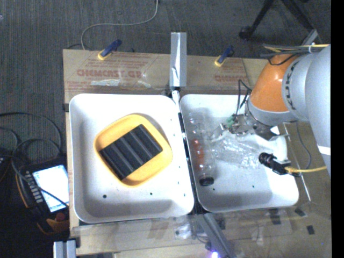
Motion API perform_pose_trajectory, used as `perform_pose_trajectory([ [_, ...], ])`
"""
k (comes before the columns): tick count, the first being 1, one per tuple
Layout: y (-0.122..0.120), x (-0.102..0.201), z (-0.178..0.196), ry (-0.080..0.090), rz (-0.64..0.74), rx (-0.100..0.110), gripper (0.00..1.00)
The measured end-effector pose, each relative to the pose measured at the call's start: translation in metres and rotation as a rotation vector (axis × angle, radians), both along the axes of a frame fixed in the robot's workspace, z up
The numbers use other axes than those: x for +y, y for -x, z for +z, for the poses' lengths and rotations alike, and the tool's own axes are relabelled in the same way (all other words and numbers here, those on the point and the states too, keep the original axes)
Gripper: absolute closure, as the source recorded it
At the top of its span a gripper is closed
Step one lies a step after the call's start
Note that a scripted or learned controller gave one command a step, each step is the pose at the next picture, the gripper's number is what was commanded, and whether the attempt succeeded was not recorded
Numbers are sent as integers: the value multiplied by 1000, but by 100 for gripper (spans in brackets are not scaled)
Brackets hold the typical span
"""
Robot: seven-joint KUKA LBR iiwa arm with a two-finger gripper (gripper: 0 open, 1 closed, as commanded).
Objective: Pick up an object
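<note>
Yellow first, in the left bin: a shallow yellow tray with a black ribbed insert. Lying flat, long axis slanting from lower left to upper right, well apart from the arm.

Next, in the right bin: a clear plastic bottle on its side just beside the left wall. Long axis running nearly straight up and down the view, dark cap at the nearer end. Beside it toward the middle, a crumpled clear plastic wrapper, touching or nearly touching the bottle; hard to say, both being see-through.

Further right, the gripper, low at the far edge of the wrapper, under the orange band. Open or closed: cannot tell, the tip being lost against the clear plastic. Nothing plainly held.

Likely the nearest pick: the wrapper, lying just toward the viewer from the gripper. Bottle off to the left of it, so calling for a sideways shift and a grip across its short width.
</note>
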State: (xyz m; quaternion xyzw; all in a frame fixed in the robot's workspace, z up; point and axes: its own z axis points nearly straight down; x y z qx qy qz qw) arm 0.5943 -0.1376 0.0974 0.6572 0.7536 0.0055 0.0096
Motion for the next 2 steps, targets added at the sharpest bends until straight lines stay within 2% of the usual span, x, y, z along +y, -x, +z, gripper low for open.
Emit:
perform_pose_trajectory([
  [1, -2, -2, 1, 5, 106, -9, 0],
  [2, 11, 12, 3, 21, 268, -16, 0],
])
